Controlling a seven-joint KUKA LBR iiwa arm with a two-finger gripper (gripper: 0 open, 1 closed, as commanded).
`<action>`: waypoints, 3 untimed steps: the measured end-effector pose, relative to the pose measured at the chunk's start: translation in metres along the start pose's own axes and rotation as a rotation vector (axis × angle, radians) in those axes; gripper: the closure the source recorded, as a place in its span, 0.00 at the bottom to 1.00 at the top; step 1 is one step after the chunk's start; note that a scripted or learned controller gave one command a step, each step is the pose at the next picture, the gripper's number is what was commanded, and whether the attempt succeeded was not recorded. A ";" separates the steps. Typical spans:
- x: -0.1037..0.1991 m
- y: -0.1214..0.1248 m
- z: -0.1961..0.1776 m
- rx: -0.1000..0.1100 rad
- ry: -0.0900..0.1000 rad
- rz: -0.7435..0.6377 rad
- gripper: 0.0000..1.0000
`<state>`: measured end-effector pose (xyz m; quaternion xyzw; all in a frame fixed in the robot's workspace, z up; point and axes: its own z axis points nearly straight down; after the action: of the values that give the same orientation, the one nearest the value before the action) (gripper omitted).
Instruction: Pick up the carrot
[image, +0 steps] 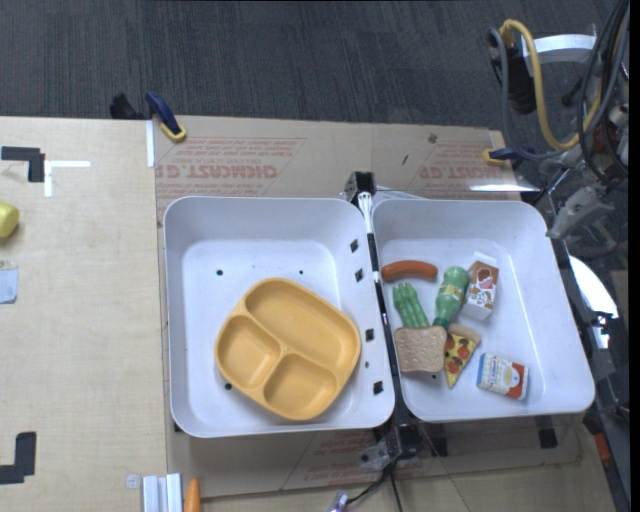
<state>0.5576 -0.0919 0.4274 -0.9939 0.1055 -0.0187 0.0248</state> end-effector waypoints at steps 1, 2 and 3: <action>0.003 -0.003 -0.010 0.017 0.009 0.002 1.00; 0.003 -0.003 -0.010 0.018 0.010 0.003 0.00; -0.065 -0.029 0.168 -0.046 -0.037 -0.001 0.00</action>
<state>0.5071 -0.0425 0.2588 -0.9944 0.1051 0.0023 0.0037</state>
